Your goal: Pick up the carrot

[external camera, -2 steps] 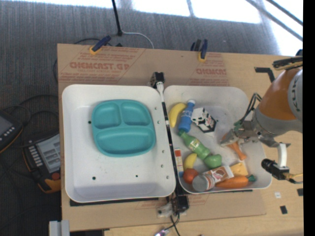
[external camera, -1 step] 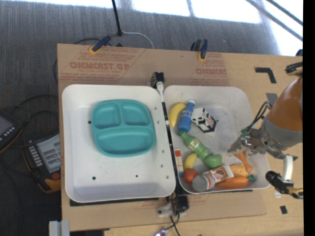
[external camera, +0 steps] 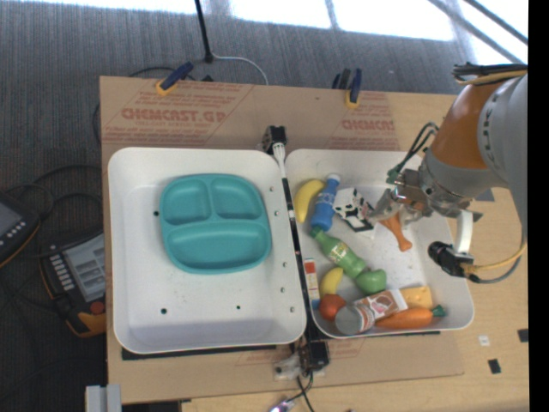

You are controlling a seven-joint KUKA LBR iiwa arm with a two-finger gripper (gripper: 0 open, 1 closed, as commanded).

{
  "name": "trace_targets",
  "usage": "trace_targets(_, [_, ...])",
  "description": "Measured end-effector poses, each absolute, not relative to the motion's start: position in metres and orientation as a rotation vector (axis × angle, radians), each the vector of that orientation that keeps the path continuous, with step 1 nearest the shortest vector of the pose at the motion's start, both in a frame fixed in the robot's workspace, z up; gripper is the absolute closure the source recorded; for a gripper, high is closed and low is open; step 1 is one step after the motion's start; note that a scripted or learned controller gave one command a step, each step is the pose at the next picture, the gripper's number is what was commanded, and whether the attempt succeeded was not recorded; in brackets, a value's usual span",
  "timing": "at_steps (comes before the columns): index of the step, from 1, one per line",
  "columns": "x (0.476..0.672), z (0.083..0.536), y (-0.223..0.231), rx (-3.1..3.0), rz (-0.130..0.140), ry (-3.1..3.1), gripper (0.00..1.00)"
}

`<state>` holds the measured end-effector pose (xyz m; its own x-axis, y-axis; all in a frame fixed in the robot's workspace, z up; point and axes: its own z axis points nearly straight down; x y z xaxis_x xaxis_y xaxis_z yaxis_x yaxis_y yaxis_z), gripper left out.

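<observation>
Left bin (external camera: 129, 256) just has a teal tray (external camera: 216, 223) sitting in it. Right bin (external camera: 459, 312) is a jumble — banana (external camera: 307, 197), blue bottle (external camera: 323, 206), green bottle (external camera: 347, 260), a can (external camera: 371, 311) — with the carrot (external camera: 407, 318) lying flat along the near wall, right beside the can. The tool (external camera: 388, 204) is up in the far part of that bin, well apart from the carrot, with a small orange piece (external camera: 397, 230) at its tip — can't tell if it's clenched or released.

Arm (external camera: 489, 136) reaching in from right, end effector (external camera: 388, 209) lowered.
</observation>
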<state>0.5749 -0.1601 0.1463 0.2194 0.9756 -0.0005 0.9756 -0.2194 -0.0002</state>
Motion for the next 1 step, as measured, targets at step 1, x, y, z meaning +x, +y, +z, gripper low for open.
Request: trace_targets(1, [0.5378,0.1442,-0.1906,2.588,-0.004,1.784,1.0])
